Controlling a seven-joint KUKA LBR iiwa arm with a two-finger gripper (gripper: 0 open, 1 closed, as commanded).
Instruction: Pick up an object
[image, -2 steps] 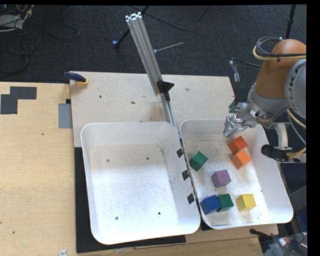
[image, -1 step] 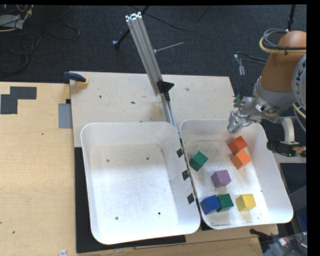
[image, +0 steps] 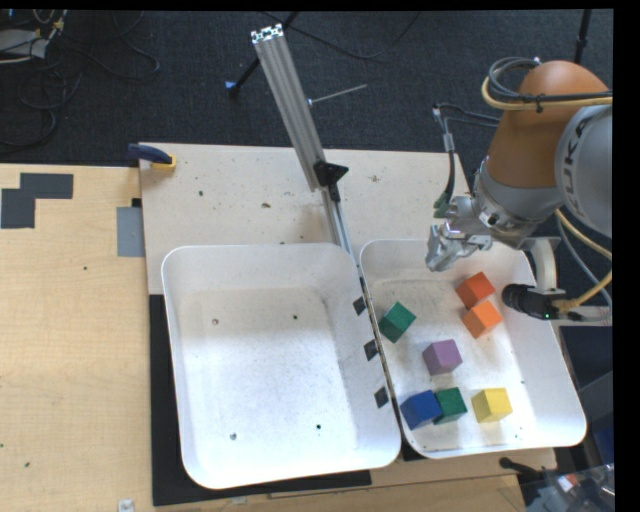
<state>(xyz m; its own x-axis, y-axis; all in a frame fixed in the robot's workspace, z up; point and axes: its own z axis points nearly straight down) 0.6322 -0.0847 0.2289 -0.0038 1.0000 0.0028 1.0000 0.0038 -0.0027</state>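
Metal-grey gripper (image: 443, 262) hangs over the right bin's (image: 560, 400) far edge; I cannot tell its opening | nothing visibly held | nearest target I read: red-orange cube (image: 475, 289), just beside it, toward the arm's side and nearer me | orange cube (image: 483, 318) beyond.

7 blocks (image: 442, 356) lie in the right bin (image: 560, 400), left bin (image: 200, 300) beside it

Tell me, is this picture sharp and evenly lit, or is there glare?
Camera view: even, soft light; the cubes, such as the purple cube, cast only faint shadows; the bins' white floors look bright but speckled, not glaring; the gripper looks slightly blurred.
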